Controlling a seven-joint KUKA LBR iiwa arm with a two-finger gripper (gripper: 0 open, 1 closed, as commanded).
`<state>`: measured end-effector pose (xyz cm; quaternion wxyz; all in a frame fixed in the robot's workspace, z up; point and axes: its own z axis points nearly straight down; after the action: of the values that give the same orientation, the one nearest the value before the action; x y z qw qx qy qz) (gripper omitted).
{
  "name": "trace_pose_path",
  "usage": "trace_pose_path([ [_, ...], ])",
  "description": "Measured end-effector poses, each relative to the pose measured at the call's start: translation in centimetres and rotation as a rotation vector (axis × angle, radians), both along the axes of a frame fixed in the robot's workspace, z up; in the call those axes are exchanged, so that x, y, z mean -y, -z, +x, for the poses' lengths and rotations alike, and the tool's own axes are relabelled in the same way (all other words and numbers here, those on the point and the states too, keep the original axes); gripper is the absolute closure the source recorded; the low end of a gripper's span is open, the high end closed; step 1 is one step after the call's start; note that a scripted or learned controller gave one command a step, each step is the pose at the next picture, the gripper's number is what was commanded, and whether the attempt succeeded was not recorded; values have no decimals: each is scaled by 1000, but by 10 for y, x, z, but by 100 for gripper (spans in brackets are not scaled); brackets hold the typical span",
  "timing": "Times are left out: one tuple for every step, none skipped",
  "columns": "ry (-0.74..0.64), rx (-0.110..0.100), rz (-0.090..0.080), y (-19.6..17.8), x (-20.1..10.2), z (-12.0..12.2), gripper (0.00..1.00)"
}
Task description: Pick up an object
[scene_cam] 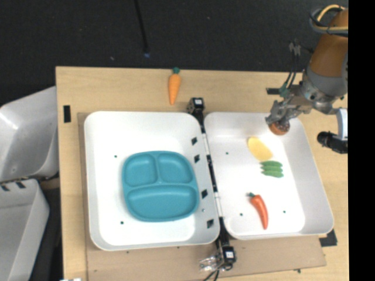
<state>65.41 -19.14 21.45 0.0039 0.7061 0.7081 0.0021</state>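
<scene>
End effector (pixel 280 123) seen over right bin (pixel 304 215) at its 12 o'clock rim, small brown-red item at its tip, grip state not discernible, yellow piece (pixel 259 148) and green pods (pixel 272 168) just at 6 o'clock, red pepper (pixel 260 208) farther, blue tray (pixel 159 185) in left bin (pixel 99 227), carrot (pixel 174 86) on surface (pixel 117 86).

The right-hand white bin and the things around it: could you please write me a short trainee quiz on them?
1. True or false: the orange toy carrot lies inside a bin.
2. Which item in the right-hand white bin lies nearest the gripper? A) the red toy chilli pepper B) the pale yellow oval piece C) the green toy pea pods
3. Fill in: the blue sectioned plastic plate rests in the ____ white bin.

Key: 1. False, it lies on the wooden bench beyond the bins. 2. B. 3. left-hand.
</scene>
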Motion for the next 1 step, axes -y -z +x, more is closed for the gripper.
trace_pose_path([
  [-1,-1,0,-55,2,1,100],
])
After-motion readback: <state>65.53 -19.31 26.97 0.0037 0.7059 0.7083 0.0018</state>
